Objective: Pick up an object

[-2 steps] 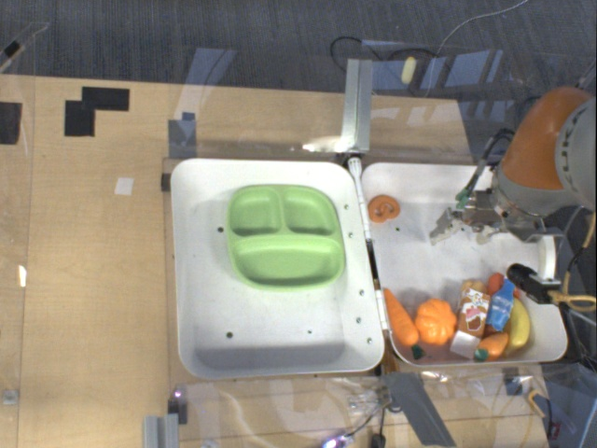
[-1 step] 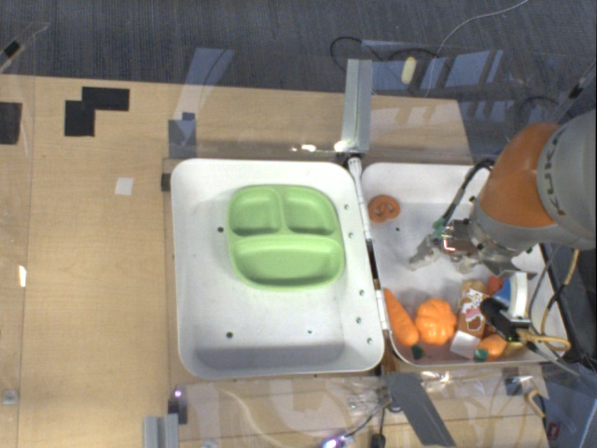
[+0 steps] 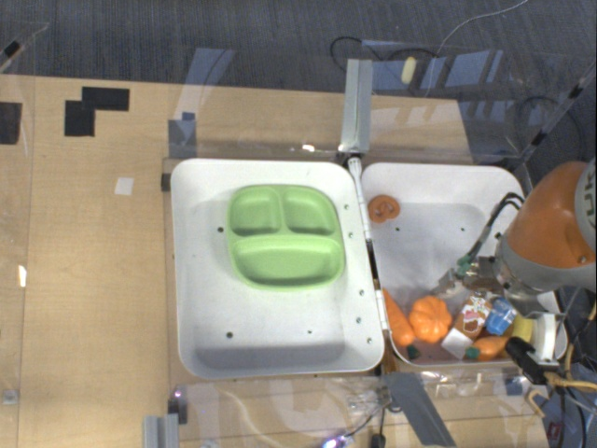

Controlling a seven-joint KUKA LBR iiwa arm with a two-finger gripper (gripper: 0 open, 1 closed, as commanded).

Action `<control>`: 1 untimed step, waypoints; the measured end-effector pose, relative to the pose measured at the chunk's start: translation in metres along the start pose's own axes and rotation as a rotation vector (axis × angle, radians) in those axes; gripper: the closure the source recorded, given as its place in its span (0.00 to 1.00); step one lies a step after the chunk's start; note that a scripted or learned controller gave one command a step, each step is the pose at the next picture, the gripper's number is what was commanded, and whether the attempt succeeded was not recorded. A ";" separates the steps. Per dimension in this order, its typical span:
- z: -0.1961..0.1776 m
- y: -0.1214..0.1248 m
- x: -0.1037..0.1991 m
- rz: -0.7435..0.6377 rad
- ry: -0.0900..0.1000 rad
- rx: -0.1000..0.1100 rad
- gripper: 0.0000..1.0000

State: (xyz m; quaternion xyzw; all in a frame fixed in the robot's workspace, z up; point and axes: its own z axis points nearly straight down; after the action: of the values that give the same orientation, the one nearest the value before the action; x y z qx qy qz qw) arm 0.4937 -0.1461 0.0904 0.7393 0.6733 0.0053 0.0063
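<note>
Below, pale wooden bench (image 3: pixel 84 278), grey carpet (image 3: pixel 233 17).

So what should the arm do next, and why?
Probably lower a little toward the toy pile in the near corner of the right bin. The gripper hangs just above it, and the small orange pumpkin there looks like the easiest grab.

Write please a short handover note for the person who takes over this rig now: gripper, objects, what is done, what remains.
Gripper: low in the right bin, over the toy pile; whether it is open or shut cannot be told.
Objects: pumpkin, carrot and small toys crowd the bin's near corner; a brown disc lies apart at its far left. The green tray sits in the left bin.
Done: nothing visibly lifted.
Left: grasp one object and raise it.
</note>
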 end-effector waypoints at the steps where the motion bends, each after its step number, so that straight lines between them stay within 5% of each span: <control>1: -0.002 -0.003 0.060 -0.033 -0.006 -0.017 0.00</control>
State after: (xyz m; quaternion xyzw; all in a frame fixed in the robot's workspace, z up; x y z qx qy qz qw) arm 0.4960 -0.0856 0.0920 0.7280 0.6854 0.0089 0.0146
